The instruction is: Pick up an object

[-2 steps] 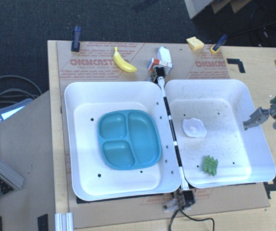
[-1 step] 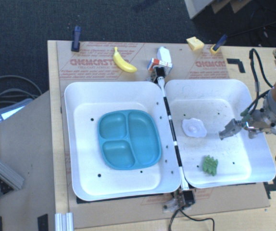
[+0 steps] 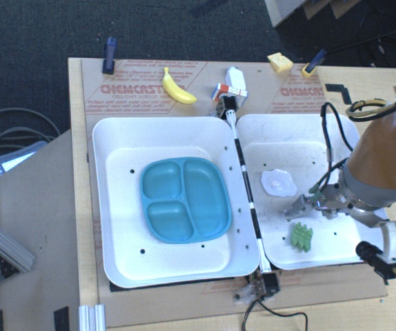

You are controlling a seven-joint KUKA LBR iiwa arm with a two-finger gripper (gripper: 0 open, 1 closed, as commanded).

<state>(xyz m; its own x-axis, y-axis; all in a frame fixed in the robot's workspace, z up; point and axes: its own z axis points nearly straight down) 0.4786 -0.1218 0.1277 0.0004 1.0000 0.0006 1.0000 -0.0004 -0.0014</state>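
Camera view looks down on a tabletop [image 3: 84, 185] with two white bins side by side: the left bin [image 3: 115, 150] carries a blue divided plate [image 3: 184, 200], and the right bin [image 3: 288, 133] holds a small green, knobbly object [image 3: 301, 236] near its near edge and a flat whitish disc [image 3: 278, 182] a little farther back. The arm [image 3: 384, 164] reaches in from the right, and its gripper [image 3: 307, 209] hangs low over the right bin, just beyond the green object and to the near right of the disc. I'd call this the approach step: nothing sits between the metal parts, and the green piece lies free on the bin floor. Whether the gripper is spread or closed I cannot tell from this angle. The green object looks like the nearest target, so the next move seems to call for a short shift toward the near edge, then a straight drop over it before closing. Beyond the bins, on the cardboard, lie a banana [image 3: 177, 88] and a yellow block [image 3: 279, 62], well apart from the work.
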